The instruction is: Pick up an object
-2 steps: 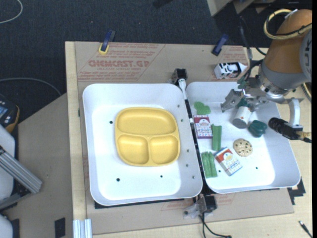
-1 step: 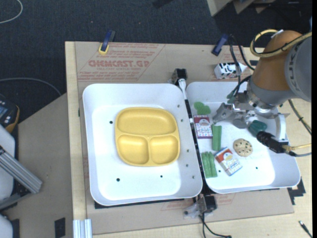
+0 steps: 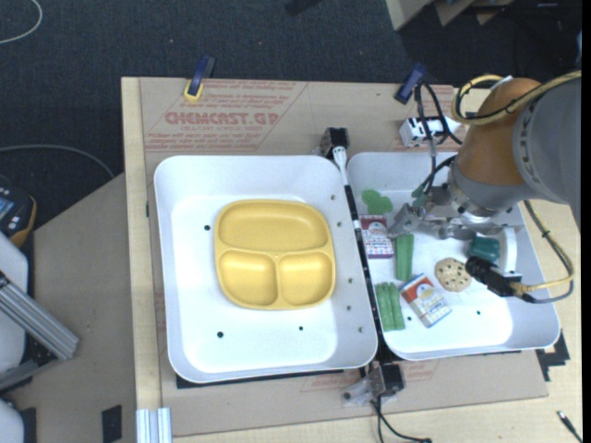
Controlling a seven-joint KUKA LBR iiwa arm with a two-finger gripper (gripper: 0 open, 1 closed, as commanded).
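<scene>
Yellow divided tray (image 3: 274,251) fills the left bin (image 3: 180,275), while the tool (image 3: 414,217) hangs low in the right bin (image 3: 531,326) among a green stick (image 3: 404,257), cookie (image 3: 451,273) and small carton (image 3: 426,301), its grip state impossible to tell

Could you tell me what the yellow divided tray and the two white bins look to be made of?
The yellow divided tray looks like moulded plastic with a semi-gloss finish: soft highlights, rounded compartment walls. The left bin and right bin look like thin formed plastic, smooth and matte white with rolled rims; painted metal can't be excluded.
</scene>
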